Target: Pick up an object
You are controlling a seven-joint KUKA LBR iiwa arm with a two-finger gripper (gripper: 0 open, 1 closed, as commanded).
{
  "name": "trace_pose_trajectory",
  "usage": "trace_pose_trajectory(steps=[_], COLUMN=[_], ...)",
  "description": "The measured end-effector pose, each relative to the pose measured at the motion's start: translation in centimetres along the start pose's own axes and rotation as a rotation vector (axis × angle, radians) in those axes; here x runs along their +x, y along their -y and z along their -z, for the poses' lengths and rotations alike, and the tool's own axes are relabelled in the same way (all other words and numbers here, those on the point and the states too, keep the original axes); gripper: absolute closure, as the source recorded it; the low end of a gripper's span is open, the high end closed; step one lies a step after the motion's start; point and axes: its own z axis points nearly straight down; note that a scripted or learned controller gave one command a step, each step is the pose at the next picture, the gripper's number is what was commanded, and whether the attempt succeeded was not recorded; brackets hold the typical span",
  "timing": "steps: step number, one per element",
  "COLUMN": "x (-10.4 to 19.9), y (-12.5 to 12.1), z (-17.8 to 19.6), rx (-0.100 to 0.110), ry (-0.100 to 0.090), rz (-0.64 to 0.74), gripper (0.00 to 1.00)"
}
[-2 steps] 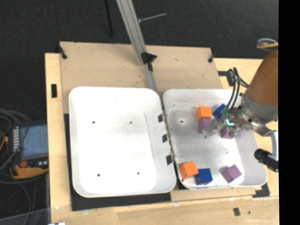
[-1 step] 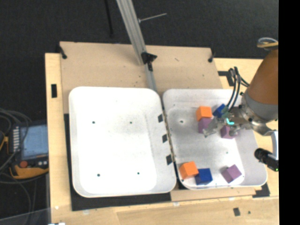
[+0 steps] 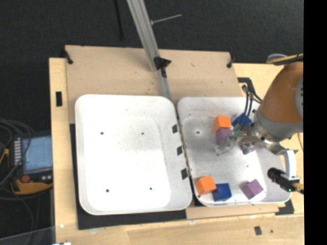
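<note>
Two blocks sit stacked-looking just left of the fingers (image 3: pixel 231 141) in the right bin (image 3: pixel 204 111): orange block (image 3: pixel 222 122) above, pale purple block (image 3: pixel 223 136) below, nearly touching the tips. Cannot tell whether the fingers are apart or together. Judgement: the purple block is the nearer target.

A bulky rounded arm segment with a glossy orange-brown shell (image 3: pixel 282 97) above a grey collar (image 3: pixel 280 126), blue cables (image 3: pixel 247 111) running along its side, and a small metallic grey claw (image 3: pixel 231 137) of blurred shape at its tip
</note>
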Motion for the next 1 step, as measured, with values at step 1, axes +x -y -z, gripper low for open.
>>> trace_pose_trajectory(steps=[1], x=[0.83], y=[0.02], z=[-5.83], rx=[0.001], ry=[-0.001], rz=[-0.002], gripper=[0.00])
